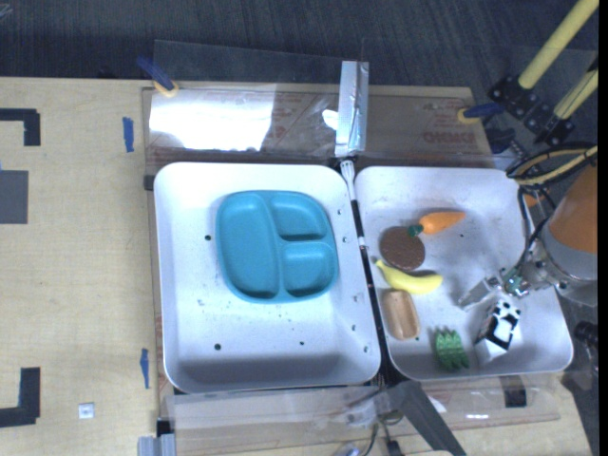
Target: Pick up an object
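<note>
**Above two white bins: robot arm low over the right bin**

Beside the left bin sits the right bin, the two touching along a central divider. Everything below is placed relative to that right bin.

Left of it, inside the left bin, lies a blue divided plate — the largest object, flat and roughly centred there.

At the right bin's right edge, the grey arm with its orange band reaches in. Its gripper hangs low over the bin's right half, metal fingers pointing left. How far the jaws are parted cannot be told, and nothing is visibly held between them.

Inside the right bin, toward its left side: an orange carrot near the top, a brown round cookie just below it, a yellow banana touching the cookie's lower edge, and a tan bread-like piece below the banana. Near the bottom edge sits a small green block. Just right of that — directly beneath the gripper — stands a small black-and-white toy.
</note>
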{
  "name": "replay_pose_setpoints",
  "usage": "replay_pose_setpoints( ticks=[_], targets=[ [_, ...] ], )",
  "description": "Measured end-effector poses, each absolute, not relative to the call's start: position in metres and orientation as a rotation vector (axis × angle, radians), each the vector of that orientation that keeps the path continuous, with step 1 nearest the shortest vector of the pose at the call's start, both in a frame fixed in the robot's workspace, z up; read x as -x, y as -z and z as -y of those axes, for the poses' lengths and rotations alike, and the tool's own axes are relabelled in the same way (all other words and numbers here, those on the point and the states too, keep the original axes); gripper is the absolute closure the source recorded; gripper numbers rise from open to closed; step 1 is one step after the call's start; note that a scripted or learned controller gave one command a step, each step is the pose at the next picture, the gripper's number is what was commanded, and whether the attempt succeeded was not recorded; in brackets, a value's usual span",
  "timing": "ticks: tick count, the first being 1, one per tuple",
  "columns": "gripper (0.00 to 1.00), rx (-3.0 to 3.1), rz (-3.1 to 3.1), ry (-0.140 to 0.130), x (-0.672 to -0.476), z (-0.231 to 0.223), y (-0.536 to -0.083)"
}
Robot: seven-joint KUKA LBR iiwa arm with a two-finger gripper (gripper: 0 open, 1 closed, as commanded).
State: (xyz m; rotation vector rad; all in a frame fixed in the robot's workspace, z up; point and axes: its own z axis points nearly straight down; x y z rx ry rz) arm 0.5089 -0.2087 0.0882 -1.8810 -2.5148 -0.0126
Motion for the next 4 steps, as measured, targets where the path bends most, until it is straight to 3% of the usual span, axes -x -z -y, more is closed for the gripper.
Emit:
replay_pose_setpoints(
  ticks=[1,2,3,4],
  targets=[
    [1.00,1.894,2.522,0.011,-0.511,0.212,-0.099],
    [0.00,1.888,2.520,0.011,-0.510,0.210,-0.098],
    [0.00,1.696,2.654,0.004,-0.482,0.191,-0.087],
    [0.00,1.666,2.662,0.018,-0.484,0.216,-0.088]
  ],
)
